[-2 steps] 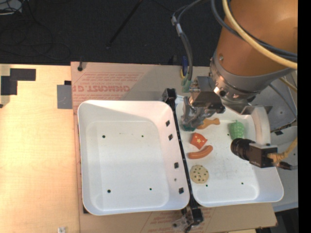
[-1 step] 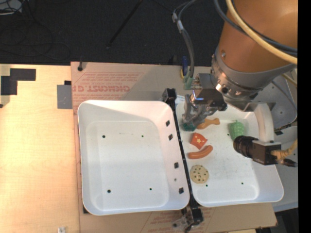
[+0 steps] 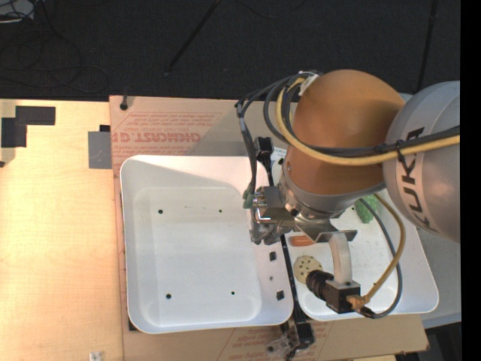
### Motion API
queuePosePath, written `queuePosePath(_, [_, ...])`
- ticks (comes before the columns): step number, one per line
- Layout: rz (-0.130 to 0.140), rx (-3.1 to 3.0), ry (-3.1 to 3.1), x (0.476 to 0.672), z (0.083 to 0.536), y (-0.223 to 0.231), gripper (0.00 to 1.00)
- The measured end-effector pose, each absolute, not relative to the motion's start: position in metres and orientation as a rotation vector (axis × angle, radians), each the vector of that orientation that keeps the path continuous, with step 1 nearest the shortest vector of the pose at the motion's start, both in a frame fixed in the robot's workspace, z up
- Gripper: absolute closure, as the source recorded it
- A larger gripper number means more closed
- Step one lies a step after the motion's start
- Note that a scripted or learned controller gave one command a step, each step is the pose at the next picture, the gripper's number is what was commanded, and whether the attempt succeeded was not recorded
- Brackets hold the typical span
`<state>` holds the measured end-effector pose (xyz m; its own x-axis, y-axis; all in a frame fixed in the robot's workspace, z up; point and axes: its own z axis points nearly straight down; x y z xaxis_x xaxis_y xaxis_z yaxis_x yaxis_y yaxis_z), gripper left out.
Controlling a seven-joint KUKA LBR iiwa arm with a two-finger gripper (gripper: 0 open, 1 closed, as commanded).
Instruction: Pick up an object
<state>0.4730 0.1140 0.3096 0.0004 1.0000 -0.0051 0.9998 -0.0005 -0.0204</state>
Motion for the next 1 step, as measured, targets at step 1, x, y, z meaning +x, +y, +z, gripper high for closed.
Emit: queuePosePath(1, [-0.018, -2.235, -2.223, 0.4770, 0.4710, 0.0486, 1.00])
